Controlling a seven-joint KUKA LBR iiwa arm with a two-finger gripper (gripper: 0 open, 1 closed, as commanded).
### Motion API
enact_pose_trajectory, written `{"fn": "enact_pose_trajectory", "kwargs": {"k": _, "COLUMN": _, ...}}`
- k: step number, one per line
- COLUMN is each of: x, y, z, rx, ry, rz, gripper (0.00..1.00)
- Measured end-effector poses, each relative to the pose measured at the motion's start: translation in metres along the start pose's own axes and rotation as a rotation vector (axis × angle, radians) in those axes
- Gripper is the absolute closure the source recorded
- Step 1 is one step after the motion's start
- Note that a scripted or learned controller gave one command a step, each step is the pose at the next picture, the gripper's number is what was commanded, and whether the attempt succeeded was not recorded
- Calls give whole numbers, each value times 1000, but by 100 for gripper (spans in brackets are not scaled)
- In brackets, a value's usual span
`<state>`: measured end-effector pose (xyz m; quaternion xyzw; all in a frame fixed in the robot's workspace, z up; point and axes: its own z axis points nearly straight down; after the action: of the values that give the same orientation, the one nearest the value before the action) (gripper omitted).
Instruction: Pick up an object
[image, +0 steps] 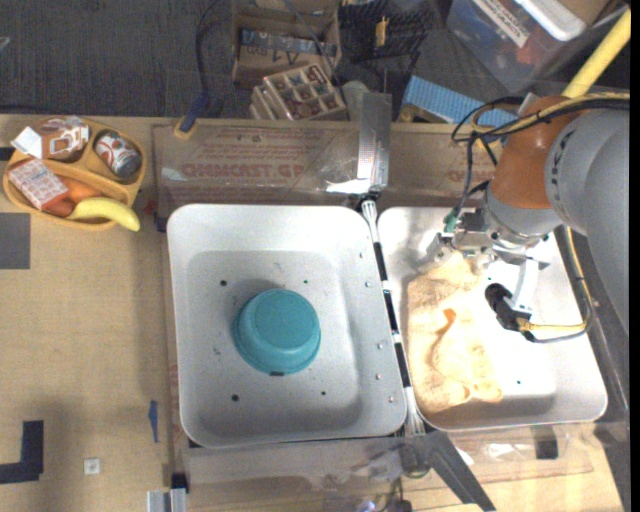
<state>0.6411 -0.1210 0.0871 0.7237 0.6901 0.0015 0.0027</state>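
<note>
A teal bowl (278, 330) lies upside down in the middle of the left bin (185, 300). A crumpled tan cloth (448, 345) with an orange mark spreads over the left half of the right bin (560, 375). My gripper (463, 244) hangs from the orange-banded wrist (525, 170) directly over the cloth's far edge, low in the right bin's back left part. From this angle the wrist body hides how the gripper meets the cloth.
A yellow tray (60, 205) with a banana and snack packs sits on the bench at far left. A cardboard strip (260, 170) runs behind the bins. A black cable plug (505, 305) dangles from the wrist over the right bin.
</note>
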Motion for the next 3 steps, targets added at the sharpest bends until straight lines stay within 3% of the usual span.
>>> {"fn": "enact_pose_trajectory", "kwargs": {"k": 1, "x": -74, "y": -8, "z": 0, "rx": 0, "ry": -1, "rz": -116, "gripper": 0}}
{"fn": "enact_pose_trajectory", "kwargs": {"k": 2, "x": -76, "y": 8, "z": 0, "rx": -2, "ry": -1, "rz": -493, "gripper": 0}}
{"fn": "enact_pose_trajectory", "kwargs": {"k": 3, "x": -77, "y": 10, "z": -12, "rx": -10, "ry": -5, "rz": -491, "gripper": 100}}
